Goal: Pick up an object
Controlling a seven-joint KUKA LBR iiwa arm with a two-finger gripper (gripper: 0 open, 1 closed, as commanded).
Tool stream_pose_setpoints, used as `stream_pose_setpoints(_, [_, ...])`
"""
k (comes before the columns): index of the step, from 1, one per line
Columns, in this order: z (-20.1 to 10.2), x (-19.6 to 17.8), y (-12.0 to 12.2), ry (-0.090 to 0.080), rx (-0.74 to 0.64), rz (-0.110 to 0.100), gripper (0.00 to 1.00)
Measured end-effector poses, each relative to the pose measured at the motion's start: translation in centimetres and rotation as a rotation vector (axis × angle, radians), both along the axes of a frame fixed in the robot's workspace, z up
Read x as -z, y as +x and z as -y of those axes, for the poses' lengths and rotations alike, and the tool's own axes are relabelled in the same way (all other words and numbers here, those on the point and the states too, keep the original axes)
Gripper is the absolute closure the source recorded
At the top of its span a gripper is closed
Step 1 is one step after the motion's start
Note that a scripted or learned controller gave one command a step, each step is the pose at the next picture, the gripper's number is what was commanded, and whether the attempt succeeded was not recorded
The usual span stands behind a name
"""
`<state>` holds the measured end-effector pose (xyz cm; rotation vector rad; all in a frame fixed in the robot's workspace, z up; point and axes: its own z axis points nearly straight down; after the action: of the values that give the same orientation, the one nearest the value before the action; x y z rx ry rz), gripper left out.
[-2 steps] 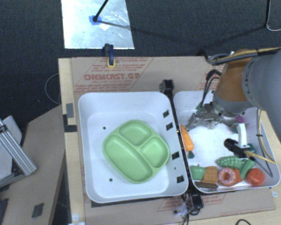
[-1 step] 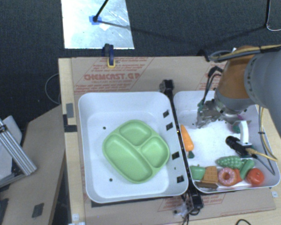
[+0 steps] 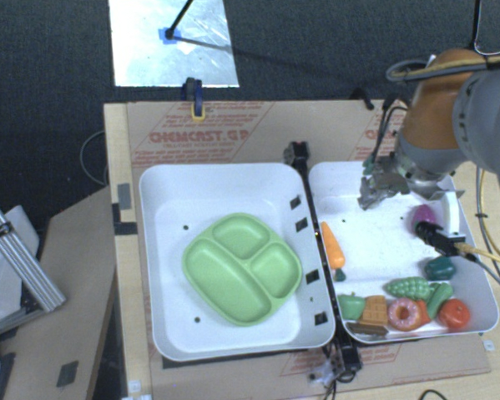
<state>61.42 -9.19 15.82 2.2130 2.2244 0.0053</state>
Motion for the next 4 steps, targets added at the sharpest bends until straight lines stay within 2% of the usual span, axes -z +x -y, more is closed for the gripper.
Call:
stream_pose_setpoints(1, [1.0, -5.1, 0.2, -0.001, 0.003, 0.001, 1.00])
stream_pose_setpoints(2, [1.0, -6.6, 0.2, 0.000, 0.000, -0.003, 1.00])
stream_pose_setpoints(3, [-0.8, -7.6, -3.5, 0.001, 0.001, -0.006, 1.00])
stream_pose_setpoints(4, [-1.0, -7.6, -3.3, 0.001, -0.001, -0.004, 1.00])
